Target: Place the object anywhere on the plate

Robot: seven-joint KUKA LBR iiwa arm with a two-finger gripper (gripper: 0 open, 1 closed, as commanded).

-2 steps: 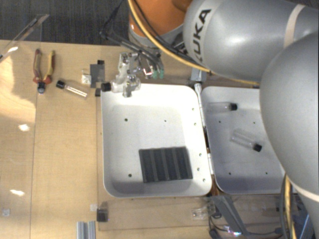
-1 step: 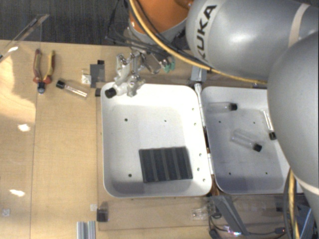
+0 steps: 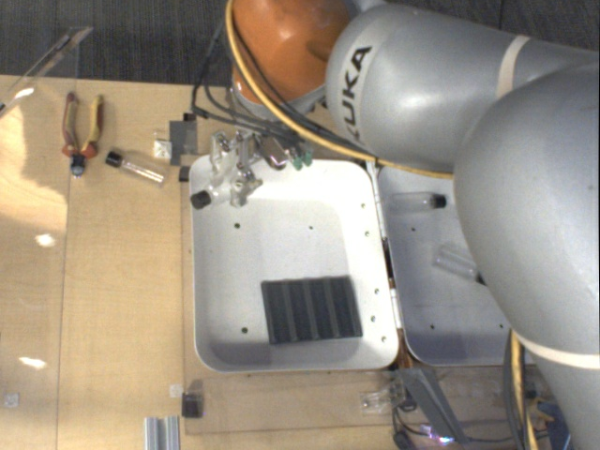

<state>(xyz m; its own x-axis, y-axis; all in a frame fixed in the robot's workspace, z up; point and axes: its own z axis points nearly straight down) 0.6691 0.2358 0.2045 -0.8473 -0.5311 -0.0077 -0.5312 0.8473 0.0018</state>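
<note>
**Claw at the far corner of the left bin, plate well apart**

- My claw [image 3: 234, 172] hung over the far left corner of the left bin [image 3: 281, 237], right at the rim. It was a tangle of pale metal and glare, so I could not tell whether it was wide, narrow or carrying anything.
- A small black knob [image 3: 200, 199] sat just beside the claw at the bin's edge. It may have been part of my own gear.
- The plate [image 3: 311, 309], dark and ridged, lay flat on the near side of the same bin. Its top was bare, so I judged the placing not yet done.
- The object was uncertain. A clear piece [image 3: 457, 262] lay in the right bin [image 3: 422, 331], partly under my arm. That was my best guess, not a sure one.
- Looped cables [image 3: 246, 82] ran down to the wrist.
- On the bench [image 3: 112, 298], outside the bins, were red-handled pliers [image 3: 81, 127] and a small tube [image 3: 137, 166], well clear of any path.
- Nothing stood between claw and plate. The bin wall between the two bins would call for a lift first.
</note>
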